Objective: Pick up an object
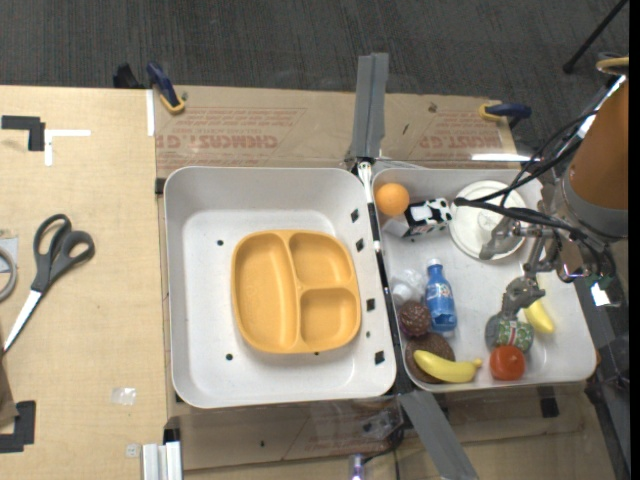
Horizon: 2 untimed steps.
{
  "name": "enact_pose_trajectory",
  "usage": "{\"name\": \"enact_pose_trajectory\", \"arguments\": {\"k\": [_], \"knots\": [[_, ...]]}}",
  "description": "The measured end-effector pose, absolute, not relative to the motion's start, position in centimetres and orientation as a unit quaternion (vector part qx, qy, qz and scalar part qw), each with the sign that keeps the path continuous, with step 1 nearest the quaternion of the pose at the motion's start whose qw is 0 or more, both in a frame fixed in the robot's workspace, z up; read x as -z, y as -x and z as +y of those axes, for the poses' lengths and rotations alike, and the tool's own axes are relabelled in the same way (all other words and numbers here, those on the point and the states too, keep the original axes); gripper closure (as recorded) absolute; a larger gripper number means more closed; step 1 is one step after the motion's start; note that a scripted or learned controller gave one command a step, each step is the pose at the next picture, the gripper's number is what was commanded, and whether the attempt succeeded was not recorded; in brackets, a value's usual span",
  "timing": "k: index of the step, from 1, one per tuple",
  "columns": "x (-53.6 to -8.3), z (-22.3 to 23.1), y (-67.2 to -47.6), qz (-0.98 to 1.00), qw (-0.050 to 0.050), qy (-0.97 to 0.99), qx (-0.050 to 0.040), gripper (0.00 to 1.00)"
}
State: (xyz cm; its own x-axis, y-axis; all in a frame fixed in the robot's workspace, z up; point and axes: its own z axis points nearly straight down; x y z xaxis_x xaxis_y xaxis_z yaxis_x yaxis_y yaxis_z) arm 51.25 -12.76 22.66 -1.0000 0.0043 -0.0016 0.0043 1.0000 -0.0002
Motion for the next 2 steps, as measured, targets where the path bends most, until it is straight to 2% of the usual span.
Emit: {"name": "enact_pose_trajectory", "arguments": {"k": [1, 2], "knots": [[-14.0, -11.7, -47.9, 1.0, 0.001, 0.031, 0.0002, 0.0], [-10.1, -10.2, -49.0, 1.0, 0.012, 0.006, 0.003, 0.0]]}}
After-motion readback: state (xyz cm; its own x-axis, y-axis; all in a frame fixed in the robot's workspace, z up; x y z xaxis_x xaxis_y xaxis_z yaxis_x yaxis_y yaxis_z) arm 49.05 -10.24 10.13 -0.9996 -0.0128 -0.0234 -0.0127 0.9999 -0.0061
